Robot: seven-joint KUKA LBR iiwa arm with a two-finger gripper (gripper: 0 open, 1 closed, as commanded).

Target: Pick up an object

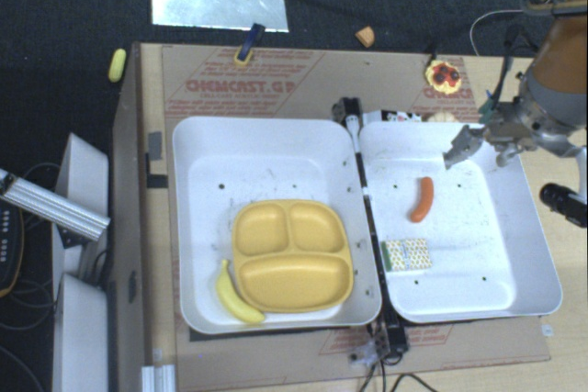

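In the left bin (197, 197), at lower centre of the frame, a yellow divided plate (292, 255) lies flat with a banana (234, 295) touching its lower-left edge. The right bin (524, 275) holds an orange sausage (422, 198) near its upper middle and, below it toward the bin's left wall, a small patterned sponge (406, 254), the two well apart. At the upper right the gripper (485, 144) hangs over the right bin's top edge, up and right of the sausage, its two fingers spread apart with nothing between them.
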